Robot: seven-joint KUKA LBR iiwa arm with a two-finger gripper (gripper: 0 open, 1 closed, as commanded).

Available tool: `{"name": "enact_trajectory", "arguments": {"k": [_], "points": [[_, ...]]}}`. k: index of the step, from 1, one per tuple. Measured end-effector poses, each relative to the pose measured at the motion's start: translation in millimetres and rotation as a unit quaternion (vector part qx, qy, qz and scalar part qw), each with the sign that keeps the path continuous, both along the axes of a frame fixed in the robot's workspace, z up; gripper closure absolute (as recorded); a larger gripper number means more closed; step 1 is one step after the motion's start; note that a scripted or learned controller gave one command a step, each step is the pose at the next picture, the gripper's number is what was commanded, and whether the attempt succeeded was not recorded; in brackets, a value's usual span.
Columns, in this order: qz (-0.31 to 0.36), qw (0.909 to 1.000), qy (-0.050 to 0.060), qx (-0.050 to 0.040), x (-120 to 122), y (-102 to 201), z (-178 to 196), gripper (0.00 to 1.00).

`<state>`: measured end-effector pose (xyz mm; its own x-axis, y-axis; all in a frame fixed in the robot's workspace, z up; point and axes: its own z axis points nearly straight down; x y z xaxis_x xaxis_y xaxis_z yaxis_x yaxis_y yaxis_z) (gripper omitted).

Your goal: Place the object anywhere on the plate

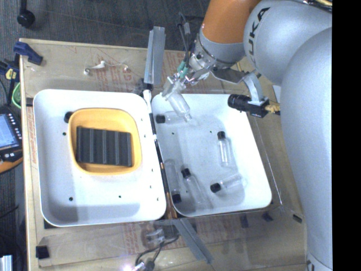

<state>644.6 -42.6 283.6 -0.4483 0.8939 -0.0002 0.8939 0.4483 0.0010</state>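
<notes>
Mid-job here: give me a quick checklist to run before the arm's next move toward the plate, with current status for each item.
1. Vial at the gripper, above the right bin: ok.
2. Vial firmly clamped: cannot tell.
3. Vial lifted off the bin floor: cannot tell.
4. Yellow plate in the left bin: ok.
5. Plate free to receive: not ok, a dark ribbed block covers its middle.
6. Vial on plate: not ok, not yet.

Counter (84,66) with two white bins
Left bin (51,196) and right bin (254,168) sit side by side, edges touching.
</notes>
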Motion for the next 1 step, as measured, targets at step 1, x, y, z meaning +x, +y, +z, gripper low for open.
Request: {"name": "enact_trajectory", "arguments": {"k": [1], "points": [[0.091,0.9959,0.002,0.0005,11.6,46.5,-92.9,1.00]]}}
